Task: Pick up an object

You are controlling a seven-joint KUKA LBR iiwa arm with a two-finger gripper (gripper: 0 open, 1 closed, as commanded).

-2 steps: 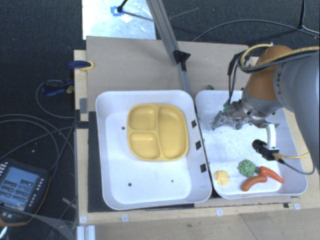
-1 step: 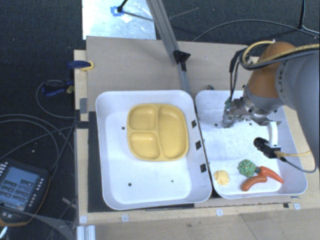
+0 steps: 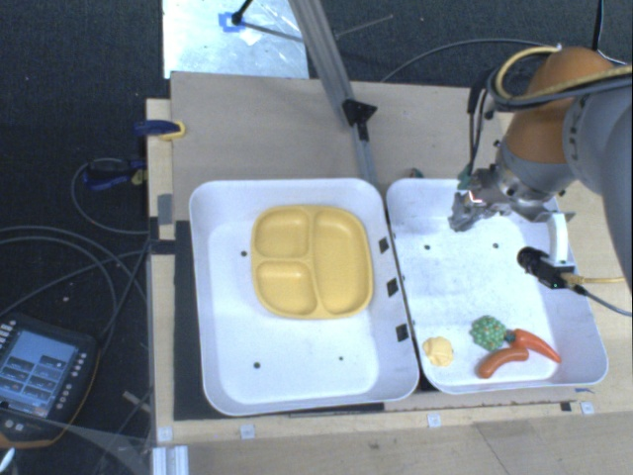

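Note:
Near the front edge of the right bin [image 3: 427,236] lie three small things: a pale yellow lump [image 3: 438,350], a green broccoli-like piece [image 3: 487,332] and an orange-red carrot-like piece [image 3: 512,354] that touches the green one. My gripper [image 3: 465,213] hangs over the far part of that bin, well apart from them, with nothing visible between its fingers.
The left bin [image 3: 223,364] holds a yellow three-compartment tray [image 3: 311,261]. A grey pole [image 3: 331,62] slants down to the bench just behind the two bins. Cables and a handheld pendant [image 3: 38,364] lie on the floor to the left.

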